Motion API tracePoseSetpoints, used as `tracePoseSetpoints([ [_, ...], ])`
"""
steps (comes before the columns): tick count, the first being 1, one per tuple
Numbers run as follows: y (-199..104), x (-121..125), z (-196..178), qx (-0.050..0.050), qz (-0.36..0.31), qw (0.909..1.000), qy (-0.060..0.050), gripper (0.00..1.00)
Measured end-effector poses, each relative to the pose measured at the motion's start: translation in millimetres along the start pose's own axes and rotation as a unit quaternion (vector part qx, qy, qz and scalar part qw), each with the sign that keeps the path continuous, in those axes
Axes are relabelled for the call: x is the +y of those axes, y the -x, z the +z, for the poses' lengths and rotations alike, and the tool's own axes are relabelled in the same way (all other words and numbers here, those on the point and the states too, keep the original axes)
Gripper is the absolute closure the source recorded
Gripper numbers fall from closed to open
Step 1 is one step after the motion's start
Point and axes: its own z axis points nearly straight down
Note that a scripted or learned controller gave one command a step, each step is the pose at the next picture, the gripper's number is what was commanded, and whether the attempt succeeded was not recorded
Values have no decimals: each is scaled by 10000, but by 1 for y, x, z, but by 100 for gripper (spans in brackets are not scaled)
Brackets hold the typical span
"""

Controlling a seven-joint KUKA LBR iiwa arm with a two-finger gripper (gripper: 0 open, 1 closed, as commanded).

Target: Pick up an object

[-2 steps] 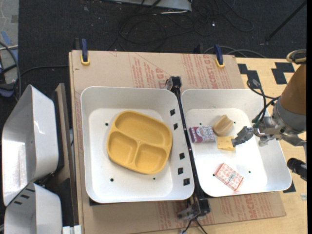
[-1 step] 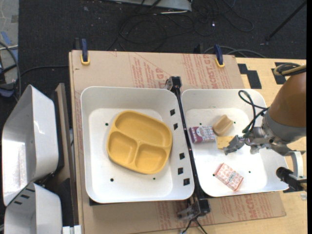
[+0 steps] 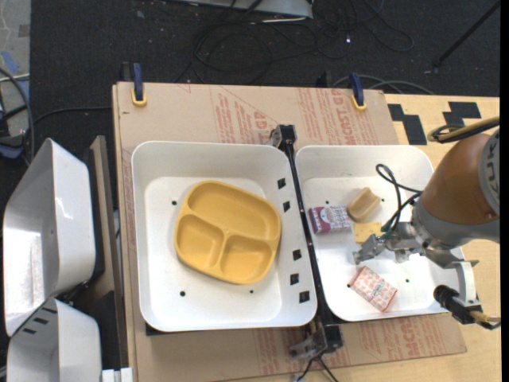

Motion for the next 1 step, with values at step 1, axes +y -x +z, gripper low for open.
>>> tracePoseSetpoints([
  [1, 0, 1, -13, -4, 12, 10000, 18, 100],
])
